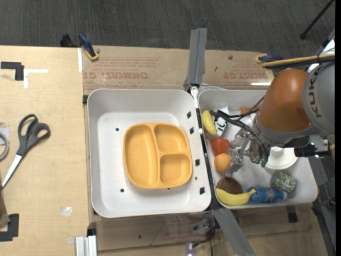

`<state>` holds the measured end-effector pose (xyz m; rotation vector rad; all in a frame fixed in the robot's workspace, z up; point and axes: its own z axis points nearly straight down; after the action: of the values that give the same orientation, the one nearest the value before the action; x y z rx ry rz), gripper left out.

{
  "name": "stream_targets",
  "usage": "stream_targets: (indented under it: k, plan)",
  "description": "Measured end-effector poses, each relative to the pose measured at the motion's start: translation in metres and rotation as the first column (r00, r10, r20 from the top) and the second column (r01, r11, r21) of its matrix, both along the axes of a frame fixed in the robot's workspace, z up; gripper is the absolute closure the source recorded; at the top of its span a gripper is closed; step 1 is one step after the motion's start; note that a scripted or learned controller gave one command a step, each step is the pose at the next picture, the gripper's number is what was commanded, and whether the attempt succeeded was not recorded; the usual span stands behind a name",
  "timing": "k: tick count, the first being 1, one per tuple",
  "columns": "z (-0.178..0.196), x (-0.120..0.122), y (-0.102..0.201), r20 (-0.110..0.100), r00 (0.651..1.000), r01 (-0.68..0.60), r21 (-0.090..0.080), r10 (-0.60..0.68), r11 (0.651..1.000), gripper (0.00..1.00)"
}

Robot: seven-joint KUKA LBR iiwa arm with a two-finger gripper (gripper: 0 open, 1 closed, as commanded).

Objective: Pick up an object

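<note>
a: what sits in the left bin (101,143)?
b: a divided plate (157,155), near the middle.
a: and the right bin (303,193)?
b: crowded. a banana (209,122) lies at the back by the dividing wall, a tomato (219,144) in front of it, then an orange (222,161), then a coconut (230,184). a second banana (234,197) lies at the front wall, a bottle (266,195) just right of it.
a: outside the bins?
b: scissors (25,137) on the bench (48,196), well left.

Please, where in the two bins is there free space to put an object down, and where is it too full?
Free: the left bin, a bare white floor ringing the orange divided plate, widest toward its left wall. The plate's three compartments are also bare. Crowded: the right bin, where the gripper hangs over an orange, a tomato, bananas and a bottle.
</note>
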<state>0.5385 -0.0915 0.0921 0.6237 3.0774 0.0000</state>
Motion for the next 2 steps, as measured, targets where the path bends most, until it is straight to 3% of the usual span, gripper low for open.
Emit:
stream_targets:
  k: [1,2]
  plan:
    - [-0.0001,-0.0016,-0.0063,0.0,0.999,-0.04,-0.001,0.04,0.999,0.0]
    - [0.0097,0.0001,-0.0061,0.004,0.999,-0.043,-0.002,0.043,0.999,1.0]
